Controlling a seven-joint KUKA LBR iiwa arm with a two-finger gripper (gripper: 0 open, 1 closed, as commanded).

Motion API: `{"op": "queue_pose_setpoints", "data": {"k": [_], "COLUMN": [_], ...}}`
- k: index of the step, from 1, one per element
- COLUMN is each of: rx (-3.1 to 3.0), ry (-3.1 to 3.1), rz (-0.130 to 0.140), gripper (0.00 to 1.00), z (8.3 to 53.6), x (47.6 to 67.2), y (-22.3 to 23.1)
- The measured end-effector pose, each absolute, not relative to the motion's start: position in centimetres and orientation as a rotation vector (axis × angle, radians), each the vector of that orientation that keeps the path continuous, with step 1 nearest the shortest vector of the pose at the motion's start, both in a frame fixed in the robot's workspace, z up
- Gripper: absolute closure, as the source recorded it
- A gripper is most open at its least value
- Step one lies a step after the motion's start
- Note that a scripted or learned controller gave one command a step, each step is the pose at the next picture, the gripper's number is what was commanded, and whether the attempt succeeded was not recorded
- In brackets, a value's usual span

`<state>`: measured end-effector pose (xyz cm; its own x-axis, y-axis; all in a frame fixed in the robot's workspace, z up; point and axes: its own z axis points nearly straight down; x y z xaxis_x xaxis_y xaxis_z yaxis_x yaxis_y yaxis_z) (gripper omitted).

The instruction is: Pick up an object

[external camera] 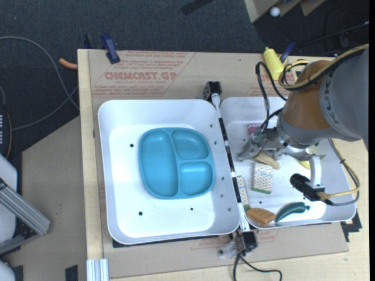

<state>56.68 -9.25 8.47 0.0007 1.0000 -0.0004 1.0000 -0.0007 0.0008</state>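
Looming over the right bin (343, 212), the arm (328, 101) hides how far its gripper (258, 147) is open, so it may jab the boxed packet (262, 177) or the brown piece (261, 216) and grasp nothing.

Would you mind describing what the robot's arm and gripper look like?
The arm is bulky, rounded and grey, with an orange band above the wrist. Black and yellow cables loop beside it. The gripper is a small grey metal assembly.

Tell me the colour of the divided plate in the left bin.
Light blue; the divided plate shows clearly in the camera view, against the white left bin.
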Motion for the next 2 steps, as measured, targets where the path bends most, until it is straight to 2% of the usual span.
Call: {"op": "queue_pose_setpoints", "data": {"k": [1,2], "rx": [2.222,2.22], "ry": [2.219,2.223], "rz": [0.001,0.002], "gripper": [1.0,1.0], "z": [9.4,18.5], "x": [56.7,57.0], "y": [-9.2,-2.6]}}
